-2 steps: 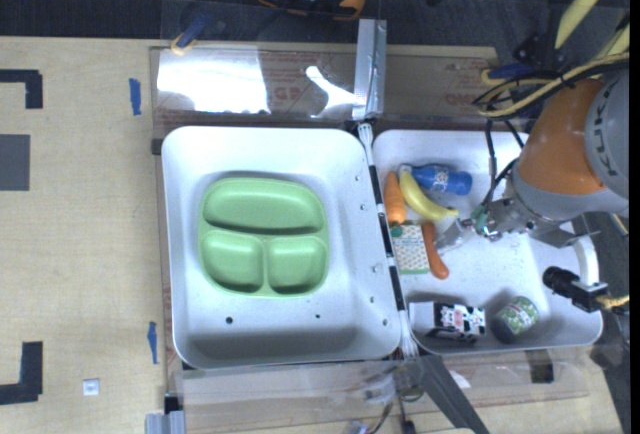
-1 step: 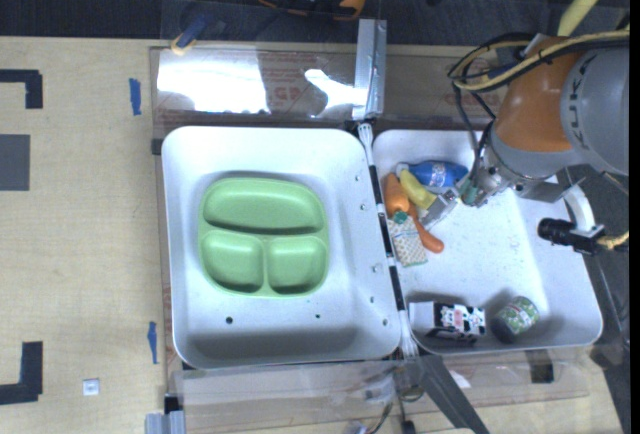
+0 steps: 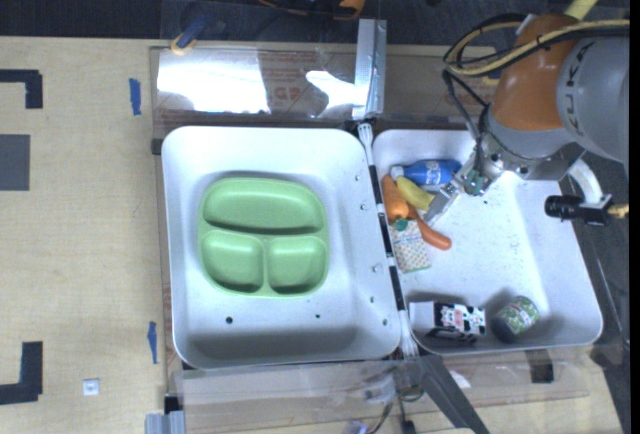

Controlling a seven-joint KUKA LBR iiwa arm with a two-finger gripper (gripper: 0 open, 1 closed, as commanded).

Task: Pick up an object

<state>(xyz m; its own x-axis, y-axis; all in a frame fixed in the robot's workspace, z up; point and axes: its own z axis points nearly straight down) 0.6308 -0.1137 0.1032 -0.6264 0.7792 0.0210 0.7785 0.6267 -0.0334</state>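
The right bin holds several small objects. Against its left wall lie a blue packet, a yellow piece, an orange carrot-shaped toy and a speckled white pouch. A black-and-white box and a green round can rest by the front wall. My gripper hangs low over the bin's back left part, just right of the blue packet and the yellow piece. Nothing is seen held in it.
The left bin carries a green divided plate. A clear plastic sheet and a metal bar stand behind the bins. The grey arm with its orange band and cables fills the space over the right bin's back right.
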